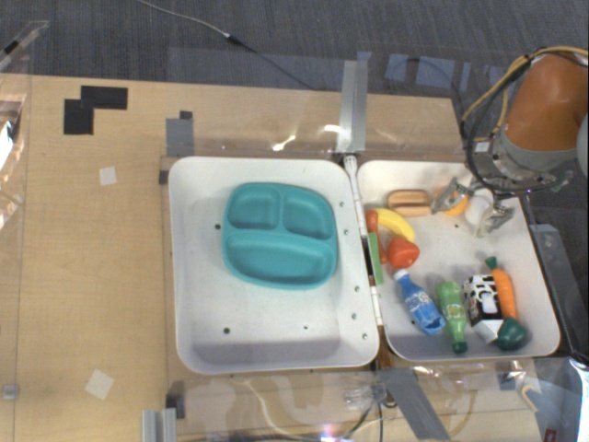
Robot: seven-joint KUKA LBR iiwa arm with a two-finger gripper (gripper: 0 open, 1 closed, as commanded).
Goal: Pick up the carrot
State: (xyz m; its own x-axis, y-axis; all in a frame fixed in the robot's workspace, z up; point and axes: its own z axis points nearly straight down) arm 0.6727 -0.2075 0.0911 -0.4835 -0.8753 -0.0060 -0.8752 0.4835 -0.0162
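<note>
The carrot [503,290] is small and orange with a green top, lying near the right wall of the right bin [543,274], touching a black-and-white carton [483,299]. The pincer [474,208] hangs well apart from it at the bin's far end, spread wide and holding nothing.

Smooth matt teal plastic tray [279,235], glossy white bins [198,274], pale wood-look bench [83,247]

Two white bins, toy food in the right one.
Left bin [198,247]: teal divided tray [279,233]. Right bin [543,325]: hot dog [408,199], banana [396,223], red pepper [401,252], blue bottle [420,304], green bottle [452,313], black-and-white carton [482,298].
</note>
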